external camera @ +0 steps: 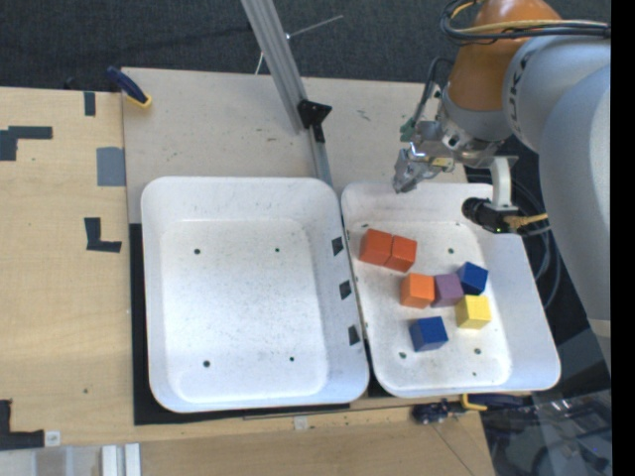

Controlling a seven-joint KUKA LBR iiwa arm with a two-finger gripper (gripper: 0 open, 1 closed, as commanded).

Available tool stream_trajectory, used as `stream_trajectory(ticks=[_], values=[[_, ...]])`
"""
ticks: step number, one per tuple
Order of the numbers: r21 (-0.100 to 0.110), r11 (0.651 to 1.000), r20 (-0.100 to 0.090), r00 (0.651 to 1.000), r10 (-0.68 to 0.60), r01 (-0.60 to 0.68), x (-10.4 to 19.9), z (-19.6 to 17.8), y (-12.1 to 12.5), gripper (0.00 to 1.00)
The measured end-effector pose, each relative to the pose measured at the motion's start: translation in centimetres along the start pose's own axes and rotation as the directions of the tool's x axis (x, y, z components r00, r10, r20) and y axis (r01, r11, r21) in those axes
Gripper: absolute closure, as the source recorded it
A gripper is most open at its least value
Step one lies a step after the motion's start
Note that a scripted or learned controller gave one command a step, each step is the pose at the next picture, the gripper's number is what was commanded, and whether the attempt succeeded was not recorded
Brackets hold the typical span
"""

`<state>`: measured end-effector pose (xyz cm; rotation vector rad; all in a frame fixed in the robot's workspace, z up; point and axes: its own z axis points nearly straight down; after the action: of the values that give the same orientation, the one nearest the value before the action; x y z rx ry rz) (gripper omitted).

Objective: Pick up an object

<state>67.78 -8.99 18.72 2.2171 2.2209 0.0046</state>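
Observation:
The right bin [496,370] holds several small blocks. An orange pair [387,249] lies near its upper left. Lower down, an orange block [418,289] touches a purple one [448,288], with a blue block [474,277] at their right and a yellow block [473,311] below. Another blue block [428,332] sits nearest the front. My gripper [407,179] hangs above the far rim of this bin, up and right of the orange pair. Nothing shows between its fingers.
The left bin [238,296] lies beside the right one. A slanted metal pole [281,58] runs from the top down to the gap between the bins. A blue and yellow tool [129,85] lies on the bench at the far left.

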Motion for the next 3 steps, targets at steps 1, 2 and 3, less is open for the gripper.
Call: stream_trajectory(ticks=[1, 2, 3], values=[[-0.001, 1.0, 0.0, 1.0, 0.0, 0.0, 0.0, -5.3, 0.2, 1.0], [0.007, 1.0, -0.001, 1.0, -0.003, 0.003, 4.8, -4.3, -1.5, 1.0], [0.007, 1.0, -0.002, 1.0, -0.005, 0.005, 10.0, -3.8, -1.7, 1.0]])
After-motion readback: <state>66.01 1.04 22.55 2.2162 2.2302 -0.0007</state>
